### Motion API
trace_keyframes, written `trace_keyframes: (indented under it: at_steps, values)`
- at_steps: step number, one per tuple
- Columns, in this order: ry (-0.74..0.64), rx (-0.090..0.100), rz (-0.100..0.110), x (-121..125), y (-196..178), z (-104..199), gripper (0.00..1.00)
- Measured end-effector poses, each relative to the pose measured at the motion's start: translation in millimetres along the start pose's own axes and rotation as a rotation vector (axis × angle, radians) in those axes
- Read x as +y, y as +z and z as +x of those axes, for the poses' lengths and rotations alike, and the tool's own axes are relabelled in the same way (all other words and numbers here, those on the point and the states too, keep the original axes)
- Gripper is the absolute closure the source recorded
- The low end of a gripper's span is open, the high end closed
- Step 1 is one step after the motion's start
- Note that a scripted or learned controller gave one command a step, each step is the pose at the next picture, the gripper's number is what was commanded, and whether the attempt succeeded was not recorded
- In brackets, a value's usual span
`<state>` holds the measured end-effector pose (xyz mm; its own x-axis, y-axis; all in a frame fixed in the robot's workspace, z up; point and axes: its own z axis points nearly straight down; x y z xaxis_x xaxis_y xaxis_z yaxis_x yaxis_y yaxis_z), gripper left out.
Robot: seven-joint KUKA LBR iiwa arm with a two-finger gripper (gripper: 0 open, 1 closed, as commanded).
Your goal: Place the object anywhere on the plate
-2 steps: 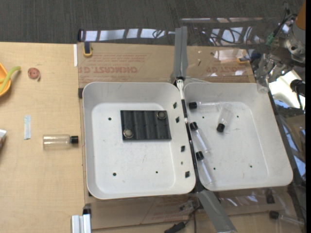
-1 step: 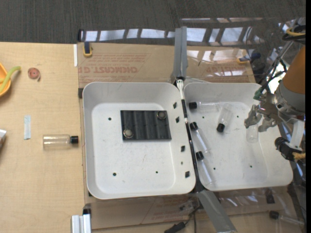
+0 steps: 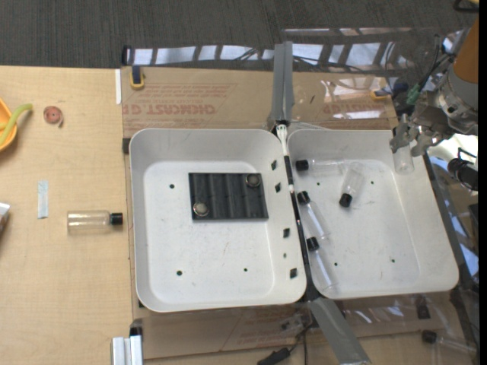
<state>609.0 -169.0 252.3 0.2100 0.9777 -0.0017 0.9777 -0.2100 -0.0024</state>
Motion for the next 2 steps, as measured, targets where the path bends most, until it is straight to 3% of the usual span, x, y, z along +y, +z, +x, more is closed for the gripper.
trace_keyframes:
  at_steps: [1, 2]
  values:
    - [-0.303, -0.001, -0.002, 44.5, -188.8, -4.6, 1.0]
    - [-0.322, 0.0, 0.001, -78.0, -112.0, 5.6, 1.0]
